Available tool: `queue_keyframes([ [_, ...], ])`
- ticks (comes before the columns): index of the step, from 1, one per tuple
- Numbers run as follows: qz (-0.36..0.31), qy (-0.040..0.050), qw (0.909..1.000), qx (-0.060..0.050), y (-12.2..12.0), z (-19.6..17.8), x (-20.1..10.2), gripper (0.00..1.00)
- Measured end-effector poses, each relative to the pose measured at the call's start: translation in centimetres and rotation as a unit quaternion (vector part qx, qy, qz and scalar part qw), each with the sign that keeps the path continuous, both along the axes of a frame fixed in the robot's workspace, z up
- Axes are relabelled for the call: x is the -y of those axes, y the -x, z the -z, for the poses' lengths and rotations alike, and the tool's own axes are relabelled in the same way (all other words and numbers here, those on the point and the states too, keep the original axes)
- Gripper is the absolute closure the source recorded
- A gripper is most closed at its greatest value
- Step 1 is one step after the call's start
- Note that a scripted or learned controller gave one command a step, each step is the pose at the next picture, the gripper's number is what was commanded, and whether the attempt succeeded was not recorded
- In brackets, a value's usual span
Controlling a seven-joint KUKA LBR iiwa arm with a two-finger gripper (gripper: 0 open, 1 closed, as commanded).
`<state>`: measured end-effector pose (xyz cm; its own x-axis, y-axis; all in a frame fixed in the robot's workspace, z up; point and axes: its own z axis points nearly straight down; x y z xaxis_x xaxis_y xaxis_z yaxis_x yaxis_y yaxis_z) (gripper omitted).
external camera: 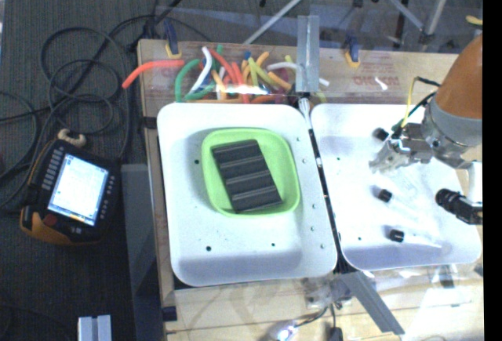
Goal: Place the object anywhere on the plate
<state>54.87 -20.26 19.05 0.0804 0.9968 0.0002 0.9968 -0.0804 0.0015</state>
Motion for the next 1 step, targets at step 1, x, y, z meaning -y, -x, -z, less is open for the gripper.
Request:
queue_keyframes([
  [1, -0.059, -0.0003, 0.9982, -0.002, 5.9, 3.7, -2.76, 1.0],
])
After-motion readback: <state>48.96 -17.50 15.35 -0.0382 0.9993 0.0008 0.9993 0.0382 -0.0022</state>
